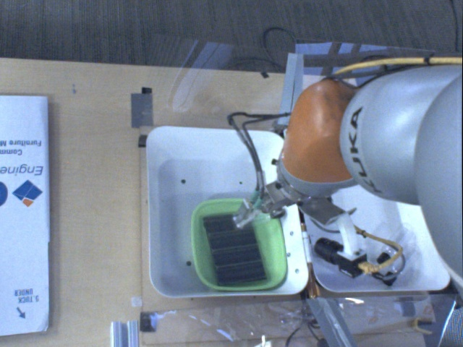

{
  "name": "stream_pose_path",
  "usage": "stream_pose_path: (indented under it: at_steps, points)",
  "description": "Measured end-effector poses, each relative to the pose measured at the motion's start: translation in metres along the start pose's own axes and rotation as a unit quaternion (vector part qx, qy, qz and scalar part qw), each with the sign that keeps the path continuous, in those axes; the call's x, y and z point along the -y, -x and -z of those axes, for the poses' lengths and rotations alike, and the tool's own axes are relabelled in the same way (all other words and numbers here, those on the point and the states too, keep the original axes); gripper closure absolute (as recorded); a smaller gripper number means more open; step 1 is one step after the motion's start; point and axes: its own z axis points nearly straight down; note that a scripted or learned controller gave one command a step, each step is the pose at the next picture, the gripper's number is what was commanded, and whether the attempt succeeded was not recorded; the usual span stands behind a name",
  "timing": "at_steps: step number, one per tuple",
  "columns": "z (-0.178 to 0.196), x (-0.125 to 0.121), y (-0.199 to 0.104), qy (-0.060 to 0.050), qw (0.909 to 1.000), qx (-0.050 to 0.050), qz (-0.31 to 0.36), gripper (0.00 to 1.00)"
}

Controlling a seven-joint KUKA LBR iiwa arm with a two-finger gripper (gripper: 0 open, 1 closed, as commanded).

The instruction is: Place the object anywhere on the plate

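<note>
I am looking down at the bench from far away. The green plate (198, 233) sits in the left bin (165, 194), in its near right corner. A dark thing with ridges (233, 251) lies flat on the plate. It takes up most of the middle of the plate, and as far as I can see all of it is inside the green rim. It runs from the far side of the plate to the near side.

The big grey arm (398, 129) comes in from the right. The gripper (247, 214) is low over the far end of the dark thing, just at the far right edge of the plate. It looks like it is touching that end, or is very close to it. The gripper is small and a bit blurry from here, so I cannot tell how far open it is, and I cannot tell if it has hold of the dark thing or not.

I think the job is nearly done. The dark thing is where it should be, resting on the plate. What may be left is small: if the gripper has hold of it, it needs to let go, and the arm needs to lift away without dragging the thing off the plate.
</note>
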Motion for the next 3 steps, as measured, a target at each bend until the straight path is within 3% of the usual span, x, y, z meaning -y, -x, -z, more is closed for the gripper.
stream_pose_path:
  at_steps: [1, 2, 3]
  points:
    - [0.042, 0.018, 0.037, -0.001, 0.9999, 0.001, -0.012, 0.0]
    - [0.052, 0.017, 0.036, 0.0, 1.0, 0.001, -0.009, 1.0]
    - [-0.006, -0.002, -0.014, -0.003, 0.9955, 0.0, 0.095, 1.0]
